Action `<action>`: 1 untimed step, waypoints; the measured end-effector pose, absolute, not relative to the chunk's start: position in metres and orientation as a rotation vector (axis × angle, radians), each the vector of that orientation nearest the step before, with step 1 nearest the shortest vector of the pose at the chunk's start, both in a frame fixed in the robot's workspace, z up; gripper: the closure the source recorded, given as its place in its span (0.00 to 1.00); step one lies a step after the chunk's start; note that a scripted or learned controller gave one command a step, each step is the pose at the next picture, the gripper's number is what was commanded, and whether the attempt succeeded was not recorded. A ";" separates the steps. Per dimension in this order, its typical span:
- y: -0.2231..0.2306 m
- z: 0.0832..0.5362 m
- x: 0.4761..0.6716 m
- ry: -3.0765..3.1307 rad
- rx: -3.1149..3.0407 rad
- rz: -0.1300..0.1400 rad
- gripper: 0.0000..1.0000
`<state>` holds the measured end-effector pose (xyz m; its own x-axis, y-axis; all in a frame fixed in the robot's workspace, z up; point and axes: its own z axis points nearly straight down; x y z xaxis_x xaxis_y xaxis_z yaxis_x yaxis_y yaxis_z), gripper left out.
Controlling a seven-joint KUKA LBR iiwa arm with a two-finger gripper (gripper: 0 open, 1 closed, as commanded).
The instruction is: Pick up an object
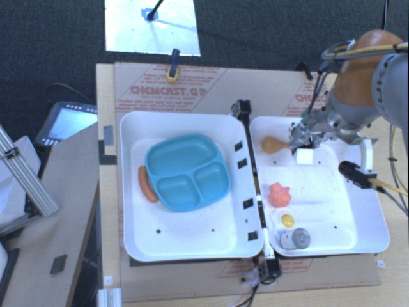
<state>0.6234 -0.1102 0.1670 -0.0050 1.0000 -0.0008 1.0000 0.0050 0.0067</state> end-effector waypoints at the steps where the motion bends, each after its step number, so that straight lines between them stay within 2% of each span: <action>1: -0.118 0.216 0.620 2.220 2.216 0.004 1.00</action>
